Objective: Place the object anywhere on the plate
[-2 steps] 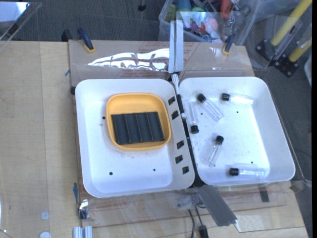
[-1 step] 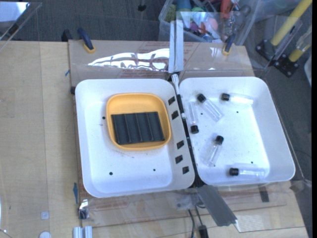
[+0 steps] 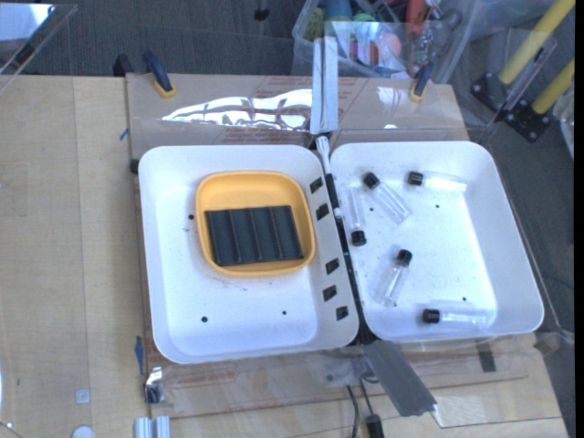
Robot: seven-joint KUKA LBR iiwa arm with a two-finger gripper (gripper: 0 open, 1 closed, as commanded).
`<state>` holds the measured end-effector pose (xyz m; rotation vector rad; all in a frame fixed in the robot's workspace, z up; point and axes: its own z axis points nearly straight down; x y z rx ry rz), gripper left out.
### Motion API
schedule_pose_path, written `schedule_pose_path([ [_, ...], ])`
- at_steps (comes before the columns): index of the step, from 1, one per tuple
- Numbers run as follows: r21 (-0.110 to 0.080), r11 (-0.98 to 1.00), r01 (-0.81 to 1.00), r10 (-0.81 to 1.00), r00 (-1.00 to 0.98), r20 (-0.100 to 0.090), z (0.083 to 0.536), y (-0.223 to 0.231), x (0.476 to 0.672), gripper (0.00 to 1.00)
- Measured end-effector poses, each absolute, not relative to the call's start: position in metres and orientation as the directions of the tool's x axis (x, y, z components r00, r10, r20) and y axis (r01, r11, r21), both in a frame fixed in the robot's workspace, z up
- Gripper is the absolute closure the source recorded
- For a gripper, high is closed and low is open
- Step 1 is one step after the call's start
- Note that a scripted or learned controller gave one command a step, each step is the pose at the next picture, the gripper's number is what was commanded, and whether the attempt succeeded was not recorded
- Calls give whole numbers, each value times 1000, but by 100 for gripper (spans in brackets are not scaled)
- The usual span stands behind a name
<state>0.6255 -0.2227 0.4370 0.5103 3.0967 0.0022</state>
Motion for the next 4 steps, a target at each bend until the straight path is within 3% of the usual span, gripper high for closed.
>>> schedule_pose_path([
  [1,-2,997,-81,-81,-997,-12,437,-222,655,100],
  [2,-4,943,-332,-332,-943,-12,437,-221,669,100],
  [3,-5,744,-668,-668,-744,-9,437,-222,666,100],
  [4,-1,416,-909,-909,-416,-5,437,-222,622,100],
])
